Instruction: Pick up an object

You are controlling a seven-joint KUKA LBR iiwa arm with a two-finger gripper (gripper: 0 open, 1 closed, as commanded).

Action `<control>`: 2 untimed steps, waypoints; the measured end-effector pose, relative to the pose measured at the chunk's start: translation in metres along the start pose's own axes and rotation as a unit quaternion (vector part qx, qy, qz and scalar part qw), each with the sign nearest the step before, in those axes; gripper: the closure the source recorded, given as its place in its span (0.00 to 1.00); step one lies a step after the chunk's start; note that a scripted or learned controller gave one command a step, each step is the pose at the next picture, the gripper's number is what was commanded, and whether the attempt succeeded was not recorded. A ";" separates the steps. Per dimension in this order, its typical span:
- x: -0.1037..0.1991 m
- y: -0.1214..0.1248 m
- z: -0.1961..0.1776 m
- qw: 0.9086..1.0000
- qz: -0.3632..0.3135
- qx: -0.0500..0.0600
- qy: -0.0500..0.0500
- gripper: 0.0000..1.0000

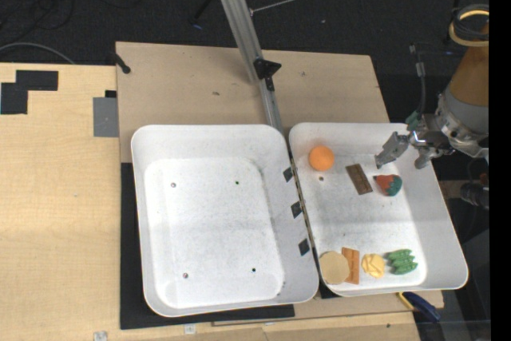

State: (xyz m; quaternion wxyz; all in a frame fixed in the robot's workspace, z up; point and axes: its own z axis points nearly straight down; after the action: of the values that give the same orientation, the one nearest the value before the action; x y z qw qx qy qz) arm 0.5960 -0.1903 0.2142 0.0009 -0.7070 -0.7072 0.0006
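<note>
My gripper [406, 152] hangs over the far right part of the right bin [435, 247], its two fingers spread open with nothing between them. Just below it lies a small red and green piece [390, 185], beside a flat brown bar [360, 178]. An orange ball [321, 158] rests near the bin's far left corner. Along the near edge sit a tan round piece [334, 267], an orange slab [351, 264], a yellow lump [372, 265] and a green piece [402, 260].
The left bin [152, 172] stands next to the right one, joined by black clips [297, 208]. A slanted metal rail [239, 24] rises behind the bins. The wooden bench [56, 196] stretches to the left.
</note>
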 end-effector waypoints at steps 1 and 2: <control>0.000 -0.002 0.043 1.000 0.001 0.002 0.001 0.00; -0.009 -0.006 0.095 1.000 0.001 0.003 0.001 0.00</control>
State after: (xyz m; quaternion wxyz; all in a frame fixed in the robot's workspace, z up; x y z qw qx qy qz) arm 0.5902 -0.1993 0.1195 0.0034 -0.7076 -0.7066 0.0020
